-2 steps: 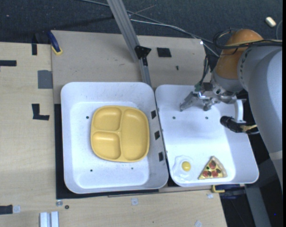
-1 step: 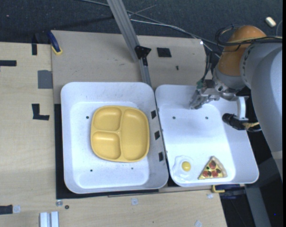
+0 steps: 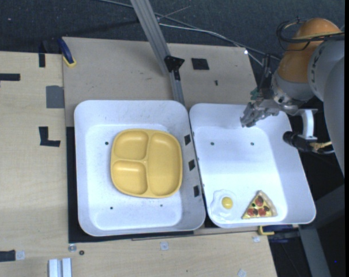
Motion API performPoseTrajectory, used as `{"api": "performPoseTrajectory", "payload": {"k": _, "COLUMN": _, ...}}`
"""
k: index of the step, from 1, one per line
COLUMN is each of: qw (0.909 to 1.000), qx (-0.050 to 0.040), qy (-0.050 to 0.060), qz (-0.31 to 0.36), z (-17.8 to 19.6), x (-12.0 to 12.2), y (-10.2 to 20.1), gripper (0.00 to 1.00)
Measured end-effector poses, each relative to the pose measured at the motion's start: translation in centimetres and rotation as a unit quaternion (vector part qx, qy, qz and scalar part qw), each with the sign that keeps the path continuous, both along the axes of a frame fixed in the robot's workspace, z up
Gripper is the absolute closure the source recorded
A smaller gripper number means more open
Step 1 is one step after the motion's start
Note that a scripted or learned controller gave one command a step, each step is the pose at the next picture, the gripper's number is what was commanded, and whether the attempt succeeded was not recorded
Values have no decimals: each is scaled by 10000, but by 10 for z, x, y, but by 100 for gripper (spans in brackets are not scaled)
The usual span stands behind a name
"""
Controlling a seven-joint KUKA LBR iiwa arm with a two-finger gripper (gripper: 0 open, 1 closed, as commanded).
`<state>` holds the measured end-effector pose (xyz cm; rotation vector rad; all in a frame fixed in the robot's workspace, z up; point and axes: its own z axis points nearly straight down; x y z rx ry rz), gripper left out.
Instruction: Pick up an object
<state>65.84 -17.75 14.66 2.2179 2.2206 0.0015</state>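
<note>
A yellow divided plate point(image 3: 146, 163) lies in the left bin point(image 3: 87, 154). In the right bin point(image 3: 243, 154), near its front edge, rest a toy fried egg point(image 3: 223, 203) and a toy pizza slice point(image 3: 259, 206). My gripper point(image 3: 250, 115) hangs over the far right corner of the right bin, well away from the egg and the pizza slice. Nothing shows between its fingers.
A slanted metal pole point(image 3: 154, 33) rises behind the bins, with cables across the dark floor at the back. A black clamp point(image 3: 174, 62) sits at the pole's base. Black tape marks dot the wooden bench on the left.
</note>
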Motion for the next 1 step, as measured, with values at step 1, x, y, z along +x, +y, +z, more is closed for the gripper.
{"api": "performPoseTrajectory", "payload": {"k": 1, "qw": 10000, "qx": 0, "qy": -12, "qz": 1, "z": 64, "x": 1, "y": 1, "gripper": 100}}
